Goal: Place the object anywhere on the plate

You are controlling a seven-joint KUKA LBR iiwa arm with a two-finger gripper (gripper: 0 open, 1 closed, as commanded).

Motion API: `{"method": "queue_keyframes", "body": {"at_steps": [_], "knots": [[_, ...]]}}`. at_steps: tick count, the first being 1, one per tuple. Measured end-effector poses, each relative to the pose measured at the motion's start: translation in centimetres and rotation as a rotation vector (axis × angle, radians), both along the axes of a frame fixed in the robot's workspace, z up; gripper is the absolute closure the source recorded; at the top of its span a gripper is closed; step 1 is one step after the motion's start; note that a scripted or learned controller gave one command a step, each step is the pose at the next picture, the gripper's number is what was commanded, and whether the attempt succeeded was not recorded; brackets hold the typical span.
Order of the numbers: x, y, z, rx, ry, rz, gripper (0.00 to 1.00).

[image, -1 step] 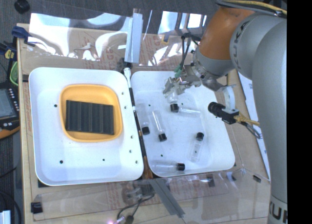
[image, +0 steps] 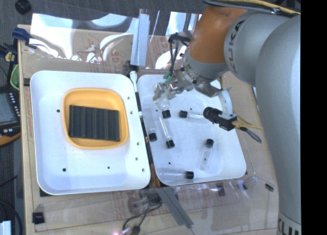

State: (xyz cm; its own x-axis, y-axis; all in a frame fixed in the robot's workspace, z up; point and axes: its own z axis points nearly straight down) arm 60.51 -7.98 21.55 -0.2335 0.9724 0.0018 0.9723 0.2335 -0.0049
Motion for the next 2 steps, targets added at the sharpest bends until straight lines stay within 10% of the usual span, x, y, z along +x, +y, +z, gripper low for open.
{"method": "queue_keyframes", "body": {"at_steps": [1,2], "knots": [[0.23,8.69,-2.45,0.000,0.000,0.173,1.00],[0.24,8.64,-2.43,0.000,-0.001,0.172,0.00]]}}
